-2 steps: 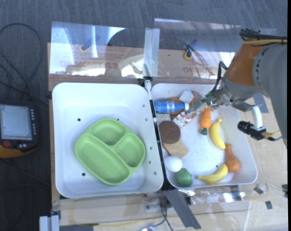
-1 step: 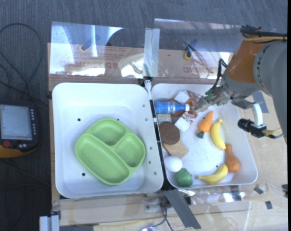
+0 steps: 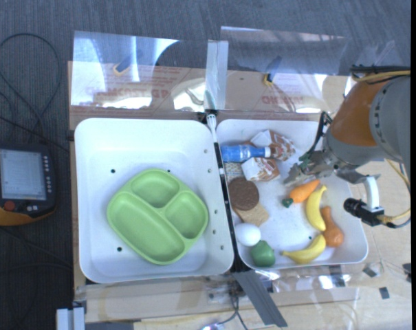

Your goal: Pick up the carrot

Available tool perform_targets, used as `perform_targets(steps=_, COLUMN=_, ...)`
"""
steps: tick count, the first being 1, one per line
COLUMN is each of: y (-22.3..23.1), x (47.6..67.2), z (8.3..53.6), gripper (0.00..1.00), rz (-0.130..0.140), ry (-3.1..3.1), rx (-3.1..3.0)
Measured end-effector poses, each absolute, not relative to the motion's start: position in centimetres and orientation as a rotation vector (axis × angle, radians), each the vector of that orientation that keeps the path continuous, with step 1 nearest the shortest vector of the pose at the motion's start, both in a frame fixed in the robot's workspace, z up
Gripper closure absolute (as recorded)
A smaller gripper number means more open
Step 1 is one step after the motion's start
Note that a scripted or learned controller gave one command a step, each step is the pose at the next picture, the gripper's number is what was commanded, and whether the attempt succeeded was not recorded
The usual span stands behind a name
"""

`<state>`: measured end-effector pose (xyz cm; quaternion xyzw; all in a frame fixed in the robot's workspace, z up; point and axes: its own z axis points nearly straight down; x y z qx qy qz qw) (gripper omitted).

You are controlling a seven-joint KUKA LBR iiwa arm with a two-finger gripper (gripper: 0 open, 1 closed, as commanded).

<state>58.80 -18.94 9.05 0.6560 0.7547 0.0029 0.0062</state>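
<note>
One carrot [image 3: 304,191], orange with a green stub at its lower-left end, lying slantwise on the floor of the right bin [image 3: 282,227]. Just beside its upper end, a banana [image 3: 315,210]; past that, a second orange piece [image 3: 332,229], easy to mistake for the target, so worth ignoring. Just above the carrot, near or touching it, the gripper [image 3: 300,173]; open or closed, cannot tell from this angle. Likely step: settling onto the carrot for the grasp. Best done by closing across the carrot's narrow width at mid-body, not along its length. Keep off the banana side to avoid pinching both. Stay clear of the wrapper [image 3: 279,145] and the brown cookie [image 3: 244,194] further left. Then lift straight up, slowly, checking for slip.
</note>
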Motion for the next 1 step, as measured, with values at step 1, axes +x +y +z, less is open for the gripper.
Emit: perform_targets(steps=1, y=-19.53, x=52.38, z=9.18, gripper=1.00, rz=0.006, ry=2.709, rx=1.551)
